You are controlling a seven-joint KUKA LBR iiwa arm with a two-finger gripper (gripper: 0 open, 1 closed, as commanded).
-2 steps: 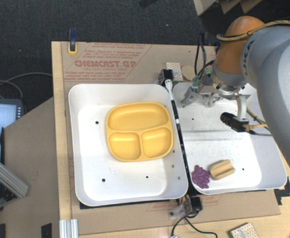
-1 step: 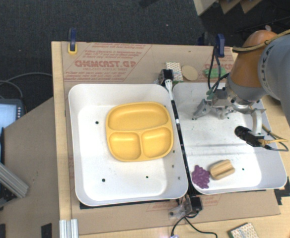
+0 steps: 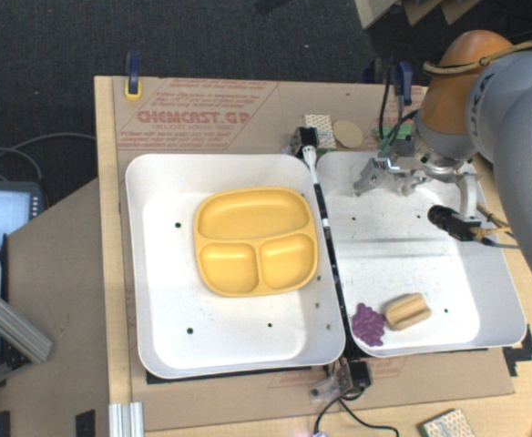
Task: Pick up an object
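A tan bread-like roll (image 3: 406, 310) lies near the front of the right bin (image 3: 485, 289). A small purple grape cluster (image 3: 368, 324) sits just left of it, touching or nearly touching. A yellow three-compartment plate (image 3: 256, 240) rests in the middle of the left bin (image 3: 157, 271). My gripper (image 3: 386, 179) hangs over the far end of the right bin, well away from the roll and the grapes. Its fingers stand open with only white bin floor showing between them.
The ridge where the two bins meet (image 3: 328, 244) runs between the plate and the right bin's objects. A round tan disc (image 3: 348, 134) and a small patterned tag (image 3: 317, 123) lie on the cardboard behind the bins. The arm's grey bulk (image 3: 512, 107) covers the right bin's far right corner.
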